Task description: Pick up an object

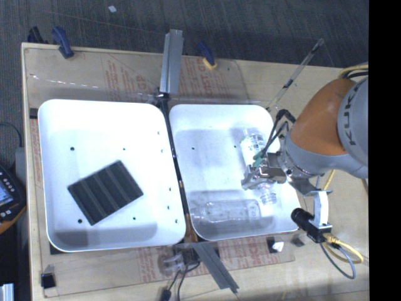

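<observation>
Both white bins (pixel 100 115) look like smooth, faintly glossy plastic. In the left one, the dark ribbed pad (pixel 104 191) is matt and grooved. Clear, shiny plastic bottles (pixel 227 211) lie in the right bin. The tabletop (pixel 113 68) looks like pale, matt wood.

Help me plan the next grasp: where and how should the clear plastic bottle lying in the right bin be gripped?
Grip the clear plastic bottle across its middle, coming straight down. It lies flat on its side along the right white bin's near wall, so pinching across the narrow width should suit better than lengthwise.
</observation>
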Controlling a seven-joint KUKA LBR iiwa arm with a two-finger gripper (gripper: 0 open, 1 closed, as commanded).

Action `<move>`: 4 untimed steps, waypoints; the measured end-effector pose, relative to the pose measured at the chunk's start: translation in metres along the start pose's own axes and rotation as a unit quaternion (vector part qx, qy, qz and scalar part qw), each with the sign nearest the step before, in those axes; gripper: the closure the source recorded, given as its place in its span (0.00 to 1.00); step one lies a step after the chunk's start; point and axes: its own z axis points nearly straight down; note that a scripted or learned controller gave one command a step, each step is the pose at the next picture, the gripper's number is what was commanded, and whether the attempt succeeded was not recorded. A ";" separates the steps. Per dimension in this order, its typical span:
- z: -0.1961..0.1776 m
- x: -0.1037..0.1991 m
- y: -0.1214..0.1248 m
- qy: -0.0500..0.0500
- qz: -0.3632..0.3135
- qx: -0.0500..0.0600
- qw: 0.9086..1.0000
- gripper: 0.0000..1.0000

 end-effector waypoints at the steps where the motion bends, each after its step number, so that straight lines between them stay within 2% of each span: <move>1: 0.003 -0.005 0.107 0.001 -0.027 0.000 1.000 0.00; 2: 0.049 -0.022 0.097 0.001 -0.078 0.001 0.997 0.00; 4: 0.049 -0.022 0.097 0.001 -0.078 0.001 0.997 0.00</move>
